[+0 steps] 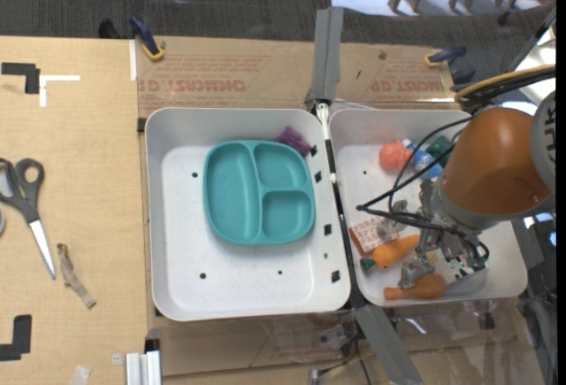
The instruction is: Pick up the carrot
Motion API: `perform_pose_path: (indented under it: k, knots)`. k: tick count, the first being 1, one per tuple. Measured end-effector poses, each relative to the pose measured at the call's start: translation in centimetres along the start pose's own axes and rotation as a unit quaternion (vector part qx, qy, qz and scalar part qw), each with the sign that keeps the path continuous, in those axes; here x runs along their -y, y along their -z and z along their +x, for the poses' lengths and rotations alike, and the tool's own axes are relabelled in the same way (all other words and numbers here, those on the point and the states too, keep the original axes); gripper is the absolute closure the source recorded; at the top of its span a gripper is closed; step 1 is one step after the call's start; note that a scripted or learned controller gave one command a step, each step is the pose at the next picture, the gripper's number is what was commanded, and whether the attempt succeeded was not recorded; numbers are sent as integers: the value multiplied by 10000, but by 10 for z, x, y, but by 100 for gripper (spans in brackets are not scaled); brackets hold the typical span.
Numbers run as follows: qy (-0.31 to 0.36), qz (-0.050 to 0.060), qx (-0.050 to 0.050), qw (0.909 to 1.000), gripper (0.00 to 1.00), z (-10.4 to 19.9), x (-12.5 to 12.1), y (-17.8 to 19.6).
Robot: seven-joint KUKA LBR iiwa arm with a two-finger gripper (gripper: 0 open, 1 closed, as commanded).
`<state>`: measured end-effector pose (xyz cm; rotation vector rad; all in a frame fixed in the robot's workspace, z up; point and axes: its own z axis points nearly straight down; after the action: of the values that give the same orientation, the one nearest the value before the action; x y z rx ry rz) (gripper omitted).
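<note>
The carrot [396, 250] lies in the right bin [354, 171] near its front left, orange with a green end pointing left. My gripper [419, 266] hangs low over the bin just right of the carrot, close to its thick end and partly hidden under the arm's orange band [491, 166]. Nothing can be seen held in it.
An orange lump [416, 288] lies at the bin's front wall below the gripper. A red and white packet [364, 235] sits beside the carrot. An orange-red ball [393, 155] and a blue item [423, 159] lie at the back. The left bin [177, 268] holds a teal divided plate [259, 193] and a purple item [294, 140].
</note>
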<state>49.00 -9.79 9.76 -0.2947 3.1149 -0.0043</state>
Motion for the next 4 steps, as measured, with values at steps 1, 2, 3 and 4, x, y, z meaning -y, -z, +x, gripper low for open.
perform_pose_path:
  k: [1,2,3,4]
  knots:
    - [-225,0,-5,9997,0,-1,-2,0]
    - [-12,26,26,10000,0,2,-3,1]
    - [349,10,-2,9994,0,-10,-1,0]
    - [899,29,53,9959,0,-2,-2,2]
